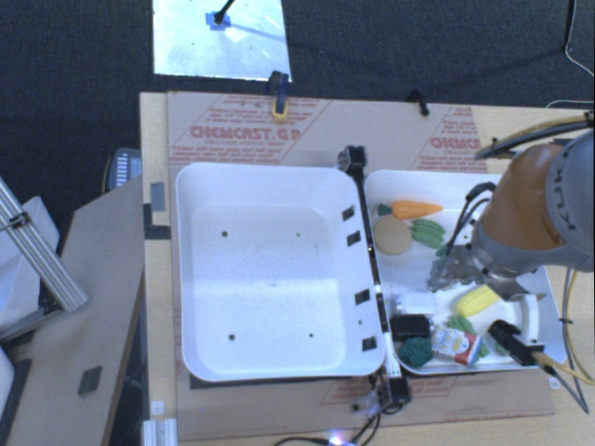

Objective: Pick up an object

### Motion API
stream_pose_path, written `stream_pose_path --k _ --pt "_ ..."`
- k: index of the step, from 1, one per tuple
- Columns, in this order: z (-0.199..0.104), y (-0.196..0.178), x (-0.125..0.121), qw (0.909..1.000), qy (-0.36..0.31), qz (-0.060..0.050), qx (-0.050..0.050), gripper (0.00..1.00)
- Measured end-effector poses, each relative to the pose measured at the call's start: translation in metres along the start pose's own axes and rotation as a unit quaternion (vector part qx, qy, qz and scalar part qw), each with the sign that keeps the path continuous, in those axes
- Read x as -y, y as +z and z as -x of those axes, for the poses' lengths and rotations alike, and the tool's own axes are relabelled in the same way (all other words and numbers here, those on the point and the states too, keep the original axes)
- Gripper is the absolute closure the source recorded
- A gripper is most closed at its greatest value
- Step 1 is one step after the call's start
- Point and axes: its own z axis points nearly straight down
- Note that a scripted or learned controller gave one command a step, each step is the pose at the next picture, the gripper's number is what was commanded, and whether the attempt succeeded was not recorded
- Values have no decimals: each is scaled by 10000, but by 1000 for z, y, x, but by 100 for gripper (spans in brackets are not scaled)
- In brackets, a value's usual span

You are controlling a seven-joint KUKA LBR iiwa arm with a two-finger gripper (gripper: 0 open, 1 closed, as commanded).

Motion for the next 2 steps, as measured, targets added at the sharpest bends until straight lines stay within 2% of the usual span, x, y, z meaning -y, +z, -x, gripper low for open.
stream_pose_path --k 1,2 --pt "-25 11 39 10000 6 -21 -4 100" --pt "-32 -27 -6 10000 -24 15 2 100"
